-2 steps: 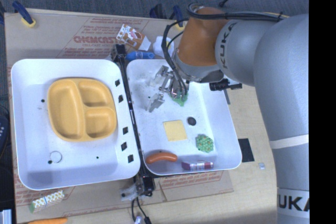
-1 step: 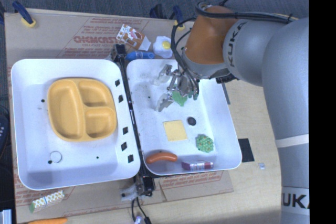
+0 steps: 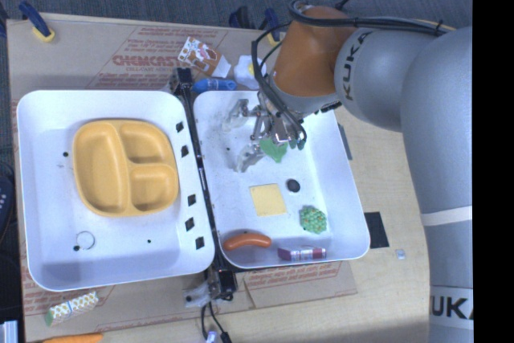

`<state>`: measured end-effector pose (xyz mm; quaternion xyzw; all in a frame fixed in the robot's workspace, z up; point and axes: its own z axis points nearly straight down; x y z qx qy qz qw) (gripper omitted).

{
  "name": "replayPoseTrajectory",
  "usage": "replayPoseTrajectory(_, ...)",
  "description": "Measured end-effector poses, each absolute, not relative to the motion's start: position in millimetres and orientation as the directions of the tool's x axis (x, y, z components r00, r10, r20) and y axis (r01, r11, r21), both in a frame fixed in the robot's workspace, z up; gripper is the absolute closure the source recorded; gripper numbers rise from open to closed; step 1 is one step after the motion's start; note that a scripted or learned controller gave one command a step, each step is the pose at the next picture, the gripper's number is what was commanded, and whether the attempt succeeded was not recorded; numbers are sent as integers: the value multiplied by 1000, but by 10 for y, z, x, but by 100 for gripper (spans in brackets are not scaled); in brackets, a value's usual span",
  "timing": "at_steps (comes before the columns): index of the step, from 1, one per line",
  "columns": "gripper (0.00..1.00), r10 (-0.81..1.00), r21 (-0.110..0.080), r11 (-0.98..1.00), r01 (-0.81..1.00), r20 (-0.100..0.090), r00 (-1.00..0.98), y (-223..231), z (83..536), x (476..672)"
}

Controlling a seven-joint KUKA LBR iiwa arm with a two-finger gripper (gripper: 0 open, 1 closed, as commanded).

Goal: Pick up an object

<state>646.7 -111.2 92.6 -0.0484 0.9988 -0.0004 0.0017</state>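
While the arm is reaching in over the far edge of the right bin [image 3: 353, 213], we are judging that the task is sitting in its grasp stage. The claw [image 3: 269, 136] is hanging low over the bin's far half, and a small green piece [image 3: 277, 149] is showing right at its tips. Whether that piece is pinched between them or merely lying under them on the bin floor, we cannot tell, so we are not counting anything as held.

Other candidates are lying toward the bin's near edge: a yellow square [image 3: 267, 199] near the middle, a small dark disc [image 3: 293, 186] just beyond it, a green knobbly ball [image 3: 313, 218] toward the right wall, an orange sausage [image 3: 247, 240] and a small tube [image 3: 302, 253] along the near wall. A yellow divided plate [image 3: 124, 166] is resting in the left bin [image 3: 40, 253].

We are thinking the next move calls for a straight lift, slow enough to show whether the green piece is rising with the claw. If not, a fresh descent is needed.
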Motion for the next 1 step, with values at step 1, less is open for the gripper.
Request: replayPoseTrajectory(1,0,-206,-1,979,-206,-2,-979,-1249,1240,6574)
